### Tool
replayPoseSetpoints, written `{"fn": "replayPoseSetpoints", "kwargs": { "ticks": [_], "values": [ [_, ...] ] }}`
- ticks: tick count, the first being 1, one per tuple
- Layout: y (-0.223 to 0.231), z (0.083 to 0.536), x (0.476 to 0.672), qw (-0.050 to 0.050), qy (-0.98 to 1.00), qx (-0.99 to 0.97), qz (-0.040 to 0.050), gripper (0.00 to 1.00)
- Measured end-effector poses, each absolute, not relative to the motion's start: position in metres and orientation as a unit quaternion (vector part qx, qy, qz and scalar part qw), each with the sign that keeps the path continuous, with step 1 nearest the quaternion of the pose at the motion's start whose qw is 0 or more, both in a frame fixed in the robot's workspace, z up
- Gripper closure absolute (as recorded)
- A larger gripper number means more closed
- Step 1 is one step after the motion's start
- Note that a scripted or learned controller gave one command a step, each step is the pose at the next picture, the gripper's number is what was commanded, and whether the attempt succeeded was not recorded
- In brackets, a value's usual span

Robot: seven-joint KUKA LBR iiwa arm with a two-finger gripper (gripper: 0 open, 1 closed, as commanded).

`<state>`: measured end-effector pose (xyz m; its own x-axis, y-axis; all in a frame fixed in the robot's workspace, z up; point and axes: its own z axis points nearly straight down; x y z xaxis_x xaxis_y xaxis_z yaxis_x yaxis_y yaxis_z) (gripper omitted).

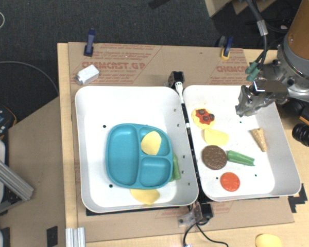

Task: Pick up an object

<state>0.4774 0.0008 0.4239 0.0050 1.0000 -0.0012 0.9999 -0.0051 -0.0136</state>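
- Camera view, far left of the frame: the left bin (87,138) holds a teal divided plate (124,156) with a pale yellow piece (151,143) in its upper right compartment. A second yellow piece (144,195) lies just below the plate's lower edge, and a thin green piece (175,170) is tucked against the plate's right side.
- Centre right of the frame: the right bin (283,163) carries the loose items. A red and yellow toy (204,117) sits uppermost, with a flat yellow slice (216,136) below it, then a brown round cookie (214,157) touching the slice's lower edge.
- A green bean-like piece (240,158) lies just right of the cookie. An orange-red disc (229,181) sits below both.
- A tan cone (259,139) lies alone toward the bin's right side.
- Upper right of the frame: the gripper (244,108) hangs over the right bin's upper part with nothing visibly between its fingers; whether they are parted or closed cannot be told.
- The cone is the nearest item, just below and right of the gripper; the red and yellow toy lies to its left.
- Judged as play food, these should be light, stiff and somewhat slick. The cone, standing apart, looks easiest to take across its narrow width; the flat slice and disc offer little to pinch.
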Motion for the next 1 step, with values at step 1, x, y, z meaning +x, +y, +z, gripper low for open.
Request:
{"fn": "replayPoseSetpoints", "kwargs": {
  "ticks": [1],
  "values": [
    [-0.0119, 0.2297, 0.5744, 0.003, -0.706, -0.708, 0.0033, 1.00]
  ]
}}
